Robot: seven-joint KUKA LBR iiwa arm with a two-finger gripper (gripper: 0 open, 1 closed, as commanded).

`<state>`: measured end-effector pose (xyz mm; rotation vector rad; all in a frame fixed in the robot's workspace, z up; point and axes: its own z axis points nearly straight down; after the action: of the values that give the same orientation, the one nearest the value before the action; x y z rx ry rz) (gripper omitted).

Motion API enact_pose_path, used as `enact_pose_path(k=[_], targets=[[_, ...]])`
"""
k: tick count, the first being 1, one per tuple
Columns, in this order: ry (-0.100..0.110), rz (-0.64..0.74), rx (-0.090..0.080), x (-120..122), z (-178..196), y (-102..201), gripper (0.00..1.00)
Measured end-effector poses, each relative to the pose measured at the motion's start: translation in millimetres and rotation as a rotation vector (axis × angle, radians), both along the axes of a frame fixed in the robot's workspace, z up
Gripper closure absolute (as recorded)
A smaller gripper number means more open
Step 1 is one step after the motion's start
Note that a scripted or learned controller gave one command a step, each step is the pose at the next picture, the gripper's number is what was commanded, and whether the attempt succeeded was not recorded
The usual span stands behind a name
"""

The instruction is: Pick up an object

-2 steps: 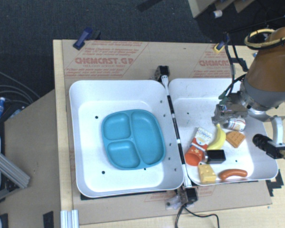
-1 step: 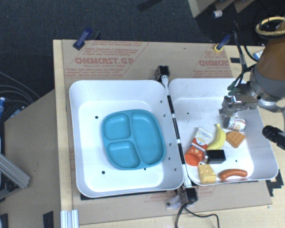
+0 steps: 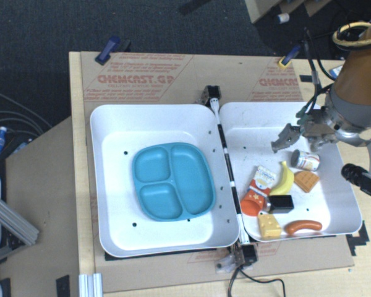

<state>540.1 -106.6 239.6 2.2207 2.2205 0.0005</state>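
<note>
The hand [image 3: 304, 136] is seen low over the right bin [image 3: 247, 124], its fingers spread open with nothing between them. Just below it a small white jar [image 3: 308, 162] lies on its side, touching a toy banana [image 3: 285, 179] and beside a waffle piece [image 3: 307, 180]. The jar is judged light, rigid and smooth, so it may roll; it is best gripped across its body. A blue divided plate [image 3: 172, 181] occupies the left bin [image 3: 111, 166].
</note>
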Motion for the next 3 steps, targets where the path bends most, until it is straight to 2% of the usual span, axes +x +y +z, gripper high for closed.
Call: enact_pose_path(k=[1, 2, 3], targets=[[0.002, -0.001, 0.001, -6.1, -135.2, -41.4, 0.0], [0.001, -0.001, 0.001, -5.5, -125.2, -41.0, 1.0], [0.001, 0.0, 0.001, -5.6, -125.4, -41.0, 0.0]])
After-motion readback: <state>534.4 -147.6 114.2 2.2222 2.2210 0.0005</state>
